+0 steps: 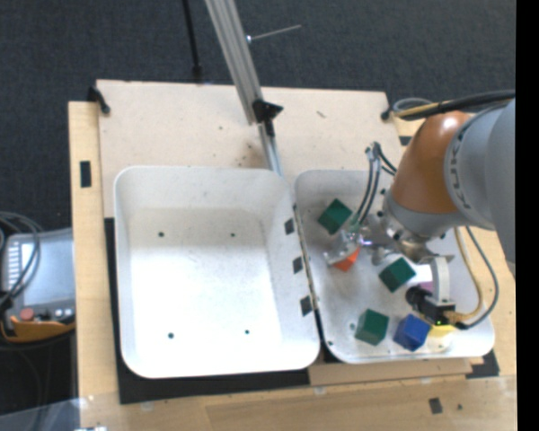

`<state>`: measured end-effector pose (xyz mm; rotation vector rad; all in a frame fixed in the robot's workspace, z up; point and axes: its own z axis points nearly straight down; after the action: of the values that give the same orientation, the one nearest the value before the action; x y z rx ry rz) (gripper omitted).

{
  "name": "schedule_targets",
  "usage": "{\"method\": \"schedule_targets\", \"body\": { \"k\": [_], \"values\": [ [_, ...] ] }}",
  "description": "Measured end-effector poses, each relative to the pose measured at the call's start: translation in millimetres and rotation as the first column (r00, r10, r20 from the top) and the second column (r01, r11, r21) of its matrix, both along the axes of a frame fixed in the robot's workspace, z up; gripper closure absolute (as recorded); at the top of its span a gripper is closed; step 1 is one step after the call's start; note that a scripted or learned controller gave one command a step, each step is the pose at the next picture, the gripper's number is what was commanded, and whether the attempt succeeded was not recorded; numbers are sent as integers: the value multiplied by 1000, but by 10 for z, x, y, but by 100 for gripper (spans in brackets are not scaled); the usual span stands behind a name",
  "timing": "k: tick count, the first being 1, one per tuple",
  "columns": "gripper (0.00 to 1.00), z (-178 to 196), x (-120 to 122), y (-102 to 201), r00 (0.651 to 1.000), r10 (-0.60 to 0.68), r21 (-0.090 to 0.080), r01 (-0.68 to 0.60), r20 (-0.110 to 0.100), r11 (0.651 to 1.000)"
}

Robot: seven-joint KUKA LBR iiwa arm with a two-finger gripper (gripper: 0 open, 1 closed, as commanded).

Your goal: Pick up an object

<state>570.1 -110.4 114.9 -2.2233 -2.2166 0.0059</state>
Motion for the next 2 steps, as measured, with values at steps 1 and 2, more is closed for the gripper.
{"method": "schedule_targets", "body": {
  "k": [1,2],
  "values": [
    [0,-177,8,-13,1000,-1,-1,1,5,1000],
    [100,-57,19,-25,1000,-8,0,8,10,1000]
  ]
}}
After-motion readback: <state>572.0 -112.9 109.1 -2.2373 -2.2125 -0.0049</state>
